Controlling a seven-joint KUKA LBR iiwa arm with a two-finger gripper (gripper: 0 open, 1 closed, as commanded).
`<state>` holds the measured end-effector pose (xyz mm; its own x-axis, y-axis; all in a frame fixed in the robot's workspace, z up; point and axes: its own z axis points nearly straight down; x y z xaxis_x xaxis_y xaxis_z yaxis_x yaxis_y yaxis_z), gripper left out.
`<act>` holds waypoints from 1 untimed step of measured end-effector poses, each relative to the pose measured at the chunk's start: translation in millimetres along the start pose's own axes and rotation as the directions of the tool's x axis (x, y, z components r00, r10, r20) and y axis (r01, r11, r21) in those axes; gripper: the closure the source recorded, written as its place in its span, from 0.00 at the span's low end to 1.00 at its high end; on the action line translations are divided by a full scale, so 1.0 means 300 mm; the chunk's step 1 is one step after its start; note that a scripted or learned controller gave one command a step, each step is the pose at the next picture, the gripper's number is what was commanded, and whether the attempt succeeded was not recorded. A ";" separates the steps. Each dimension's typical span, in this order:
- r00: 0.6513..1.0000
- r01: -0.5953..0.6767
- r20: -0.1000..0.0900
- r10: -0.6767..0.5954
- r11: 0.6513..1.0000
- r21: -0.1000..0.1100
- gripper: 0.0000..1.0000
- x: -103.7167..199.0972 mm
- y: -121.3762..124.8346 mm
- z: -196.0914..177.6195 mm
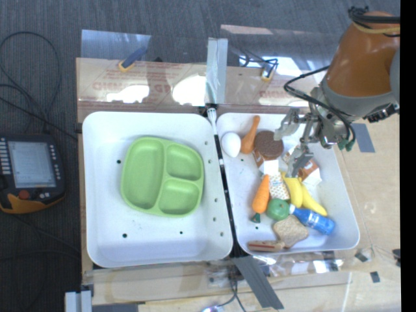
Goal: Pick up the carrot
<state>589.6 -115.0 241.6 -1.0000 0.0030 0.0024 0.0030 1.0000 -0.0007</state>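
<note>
On the far left a teach pendant [29, 171] lies on the dark carpeted floor [39, 18], its cables looping away above it. The left bin [104, 239] carries a green divided plate [162, 176] and nothing else. Along the back of both bins runs a cardboard-coloured bench top [156, 80] with clear shiny sheeting standing over it.

The right bin [344, 229] is crowded. A white egg [231, 143] sits near its left wall, with an orange drumstick-shaped toy [250, 135] and a brown round piece [268, 145] just beside it. The carrot [261, 194] lies lower down, pointing roughly up and down, touching a green round toy [279, 208]; a banana [299, 194], a blue bottle [315, 221] and a slice of bread [289, 231] crowd its right side.

The gripper [300, 160] hovers above the clutter to the right of the carrot; whether it is open or closed cannot be told, and nothing can be seen held in it. By this reading the pick is not yet done: the carrot rests in the bin, and reaching, closing and lifting all remain
</note>
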 end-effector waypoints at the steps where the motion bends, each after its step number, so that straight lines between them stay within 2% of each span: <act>1: 0.977 0.214 0.003 -0.214 0.977 0.001 0.00 0.049 0.045 0.491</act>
<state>574.5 -101.5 94.3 -0.9775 -0.2108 -0.0006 -0.2108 0.9775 -0.0012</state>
